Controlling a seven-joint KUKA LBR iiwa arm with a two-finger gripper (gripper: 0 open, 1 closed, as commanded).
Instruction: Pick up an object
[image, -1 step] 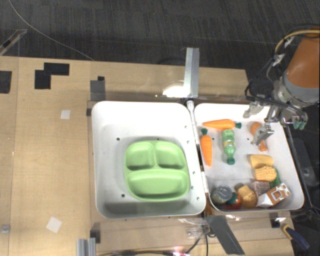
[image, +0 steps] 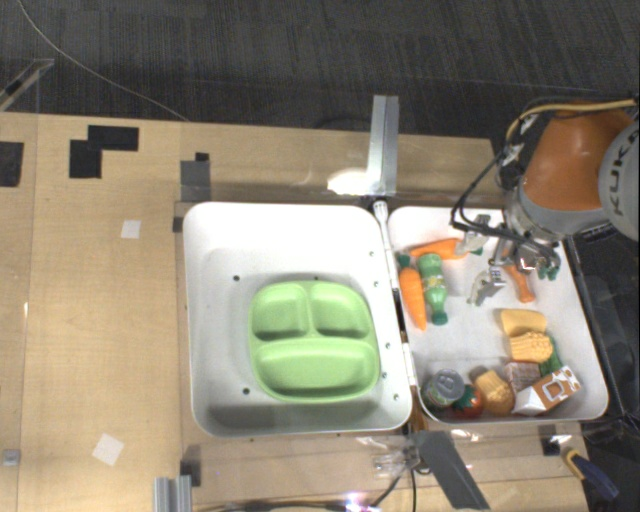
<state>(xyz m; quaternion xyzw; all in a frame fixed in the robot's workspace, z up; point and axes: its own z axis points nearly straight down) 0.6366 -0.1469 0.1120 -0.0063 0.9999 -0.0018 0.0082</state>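
Note:
My gripper (image: 506, 281) hangs over the back of the right bin (image: 590, 335), under the grey and orange wrist (image: 565, 175), and its fingers stand open. A small orange piece (image: 524, 286) lies beside the right finger, and nothing is clearly held. To its left lie a green bottle (image: 432, 285), a long carrot (image: 412, 300) along the bin's left wall, and another orange piece (image: 437, 248) at the back. In front of the gripper sit a yellow wedge (image: 523, 321) and a yellow ribbed item (image: 531, 348).
Along the right bin's front edge are a can (image: 444, 386), a red item (image: 468, 403), a brown item (image: 494, 391) and a small carton (image: 556, 389). The left bin (image: 215, 300) holds a green divided plate (image: 315, 338). A metal post (image: 384, 145) stands behind the bins.

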